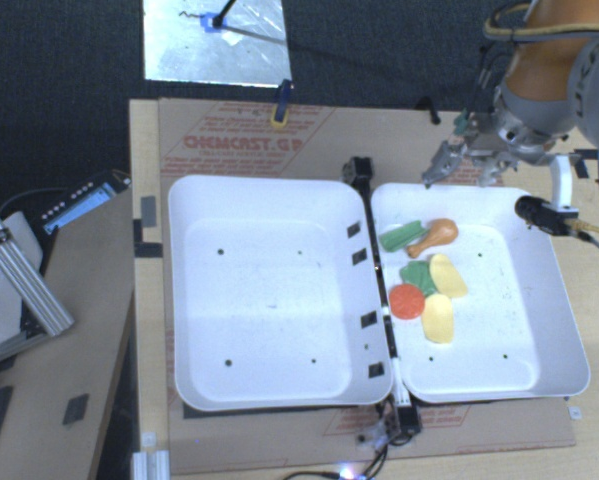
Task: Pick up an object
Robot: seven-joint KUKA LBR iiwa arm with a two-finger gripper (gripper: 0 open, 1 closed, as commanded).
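Nearest the camera sit 2 white bins, the left bin [269, 288] and the right bin [509, 358], side by side. Clustered in the right bin's left half lie a green piece [401, 235], an orange drumstick-shaped piece [439, 233], a second green piece [417, 275], 2 yellow pieces [448, 276] [438, 318] and a red round piece [407, 301]. Above that bin's far rim hovers the gripper [467, 166], well apart from them; whether it is released or clenched cannot be told.
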